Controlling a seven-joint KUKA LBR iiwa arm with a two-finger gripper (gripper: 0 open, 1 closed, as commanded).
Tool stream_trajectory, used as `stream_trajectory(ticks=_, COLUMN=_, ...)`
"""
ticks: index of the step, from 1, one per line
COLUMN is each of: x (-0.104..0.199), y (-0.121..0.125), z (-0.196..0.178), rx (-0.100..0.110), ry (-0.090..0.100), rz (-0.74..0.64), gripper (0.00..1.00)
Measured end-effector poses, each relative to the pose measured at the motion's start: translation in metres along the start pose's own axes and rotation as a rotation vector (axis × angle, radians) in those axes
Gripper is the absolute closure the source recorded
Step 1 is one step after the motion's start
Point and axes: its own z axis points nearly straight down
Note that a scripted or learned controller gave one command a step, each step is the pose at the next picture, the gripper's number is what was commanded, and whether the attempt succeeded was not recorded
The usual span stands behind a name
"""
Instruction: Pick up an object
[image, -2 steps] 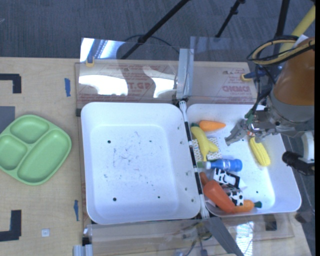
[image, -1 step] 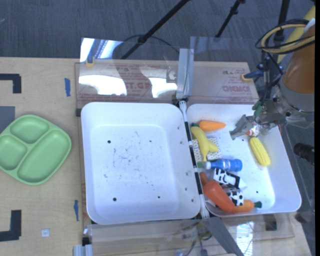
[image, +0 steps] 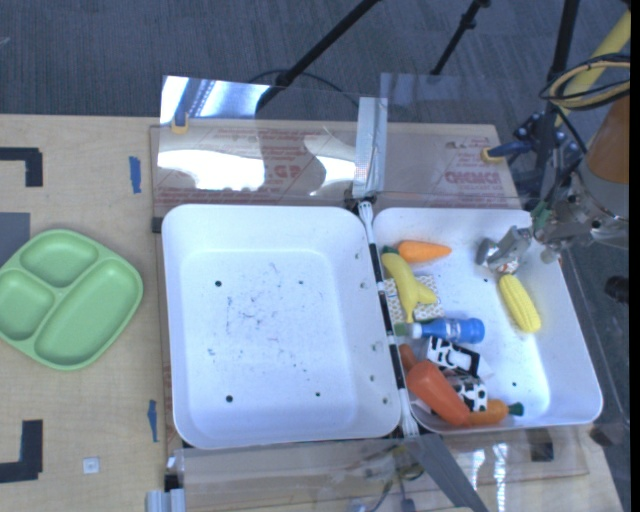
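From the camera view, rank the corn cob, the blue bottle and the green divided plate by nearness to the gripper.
1. Corn cob, right bin, just below the gripper.
2. Blue bottle, right bin's middle, further left.
3. Green divided plate, on the bench, far left.

The two white bins (image: 265, 225) look like smooth plastic, the green plate (image: 65, 298) looks matt, and the bench (image: 80, 150) looks like wood.

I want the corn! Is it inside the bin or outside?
Inside. The yellow corn lies flat on the floor of the right bin, near the gripper.
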Motion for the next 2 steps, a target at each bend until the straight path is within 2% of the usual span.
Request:
stream_trajectory(ticks=1, x=-0.039, y=-0.004, z=0.125, rx=0.004, ry=0.013, rz=0.136, gripper=0.0)
stream_trajectory(ticks=2, x=-0.042, y=-0.004, z=0.114, rx=0.001, ry=0.006, rz=0.137, gripper=1.0)
